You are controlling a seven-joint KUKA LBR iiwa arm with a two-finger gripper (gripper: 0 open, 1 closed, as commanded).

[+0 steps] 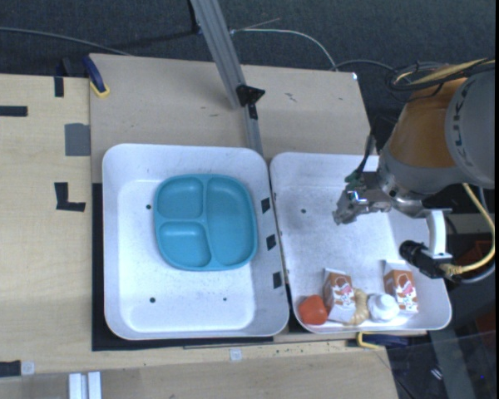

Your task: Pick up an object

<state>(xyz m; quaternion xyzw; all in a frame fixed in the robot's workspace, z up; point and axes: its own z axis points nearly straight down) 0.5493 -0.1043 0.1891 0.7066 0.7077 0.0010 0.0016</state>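
My gripper hangs over the middle of the right bin, above the bare floor and apart from every object. Along that bin's front edge lie a red-orange ball, a small carton with a printed face, a tan peanut-shaped piece, a white bottle-like item and a second printed carton. Nothing shows between the fingers.
The left bin holds a blue three-compartment plate. A grey metal bar slants down from the top toward the gap between the bins. The arm's orange band and cables sit at the right.
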